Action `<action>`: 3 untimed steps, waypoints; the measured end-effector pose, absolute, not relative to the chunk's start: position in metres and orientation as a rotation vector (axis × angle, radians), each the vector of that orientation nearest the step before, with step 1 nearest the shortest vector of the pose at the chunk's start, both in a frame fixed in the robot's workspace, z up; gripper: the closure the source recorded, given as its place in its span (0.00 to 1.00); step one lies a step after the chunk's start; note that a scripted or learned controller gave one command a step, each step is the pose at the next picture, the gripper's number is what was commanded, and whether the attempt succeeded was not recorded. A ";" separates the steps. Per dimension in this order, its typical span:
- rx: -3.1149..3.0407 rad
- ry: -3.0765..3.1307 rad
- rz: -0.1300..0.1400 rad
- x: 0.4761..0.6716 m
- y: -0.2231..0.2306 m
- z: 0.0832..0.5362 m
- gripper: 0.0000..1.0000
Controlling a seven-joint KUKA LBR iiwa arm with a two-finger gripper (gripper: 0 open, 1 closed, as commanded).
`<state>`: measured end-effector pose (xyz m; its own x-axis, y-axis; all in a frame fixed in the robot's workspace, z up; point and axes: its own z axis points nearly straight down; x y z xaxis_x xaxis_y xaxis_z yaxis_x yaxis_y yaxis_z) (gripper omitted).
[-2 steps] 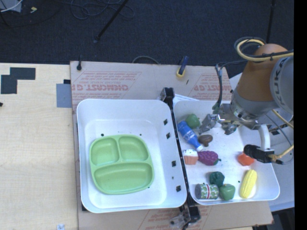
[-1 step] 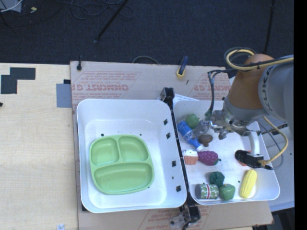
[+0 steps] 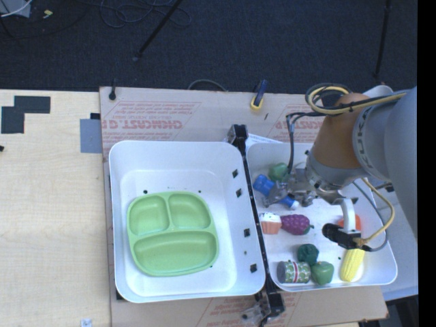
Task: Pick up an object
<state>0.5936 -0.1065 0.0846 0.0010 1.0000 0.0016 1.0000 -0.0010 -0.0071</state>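
Near row of right bin: small jar on its side, touching a green pepper toy, with yellow corn just right of it. These are loose, scattered toys lying any way up, presumably so any one can be a target. Just beyond sits a dark green lump; I cannot tell what it is. Mid-bin: purple grapes touching a white-and-orange piece on their left. An orange scrap at right is partly hidden by robot hardware. Pincer is low over the far half of this bin, the arm's bulk above it. I cannot tell whether it is open or closed, nor whether it grips anything. Likely targets, by my reading: a small blue piece right at it and a larger blue toy just left. A green toy lies beyond, half masked by cables. Left bin carries a green divided plate, well apart from the arm. Far bench edge: a blue-and-yellow clamp.
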 end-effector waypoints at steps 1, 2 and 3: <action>-2.223 -2.211 0.005 0.594 -0.108 0.097 1.00; -2.230 -2.217 -0.003 0.596 -0.112 0.160 1.00; -2.221 -2.223 -0.002 0.594 -0.104 0.207 1.00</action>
